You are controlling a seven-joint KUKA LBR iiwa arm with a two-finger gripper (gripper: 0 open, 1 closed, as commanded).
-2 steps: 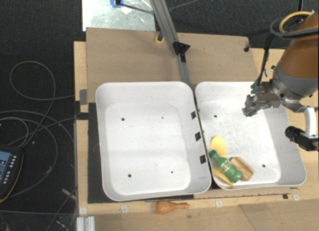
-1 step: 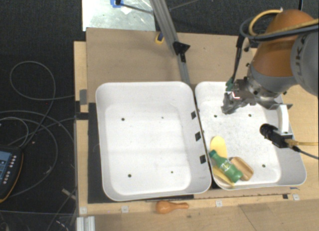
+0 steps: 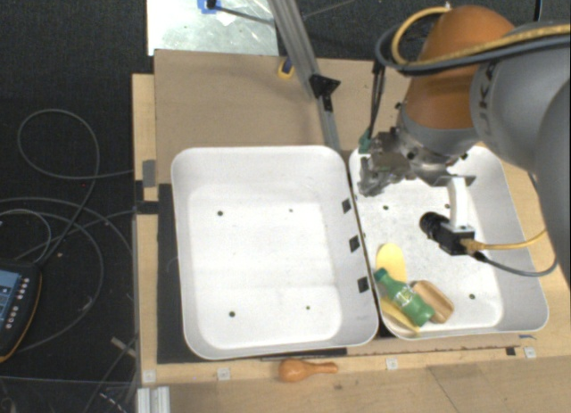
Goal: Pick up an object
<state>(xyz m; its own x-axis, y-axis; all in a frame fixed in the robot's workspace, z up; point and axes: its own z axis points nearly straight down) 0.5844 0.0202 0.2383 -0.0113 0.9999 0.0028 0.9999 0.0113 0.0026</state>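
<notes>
Cannot tell how the gripper (image 3: pixel 373 175) stands, its tip too small and blurred against the right bin (image 3: pixel 500 318), whose far corner behind the fingers lies hidden under the wrist, while the arm (image 3: pixel 526 90) is cut off at the right edge.

Two white bins (image 3: pixel 268 170) sit on a tan bench (image 3: pixel 223 99); at the right bin's front edge lie a green bottle (image 3: pixel 403 293), a yellow piece (image 3: pixel 393 264) and a tan-brown item (image 3: pixel 435 299), under the grey arm (image 3: pixel 526 99) with its orange band (image 3: pixel 455 68).
</notes>
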